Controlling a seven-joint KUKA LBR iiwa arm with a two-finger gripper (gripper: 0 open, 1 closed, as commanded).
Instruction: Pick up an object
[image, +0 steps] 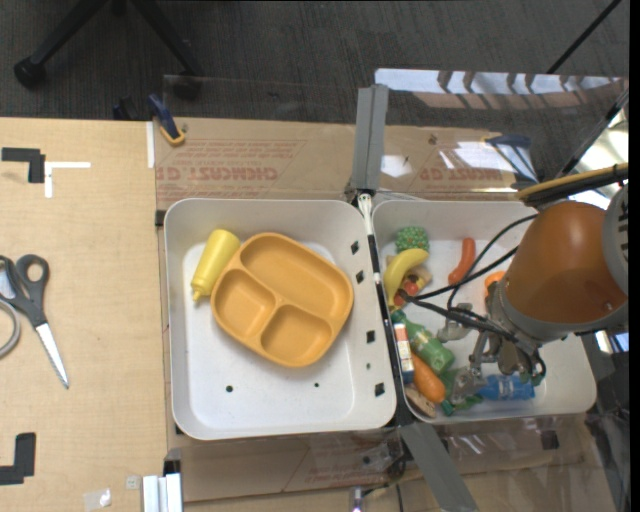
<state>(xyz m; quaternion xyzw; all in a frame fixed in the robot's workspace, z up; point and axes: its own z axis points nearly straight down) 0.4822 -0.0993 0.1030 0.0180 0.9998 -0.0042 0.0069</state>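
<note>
Orange and rounded, the band of the arm (565, 265) looms over the right bin (570, 400), with black cables running from it down to the pincer (497, 355). That pincer hangs low over the near part of the right bin, just above a blue-labelled bottle (508, 388) lying flat; whether it is spread or closed cannot be told from this angle, and nothing is seen between its tips. Along the left wall of that bin lies a jumble of toy food: a banana (405, 268) beside a green leafy piece (411, 240), a green bottle (432, 350), a carrot (428, 380) and, further back, a thin orange-red piece (461, 261). In the left bin (200, 400) rests a yellow divided plate (282, 298), with a yellow squeeze bottle (212, 263) touching its far-left edge. Scissors (35, 310) lie on the counter (80, 400), well apart from the bins.
</note>
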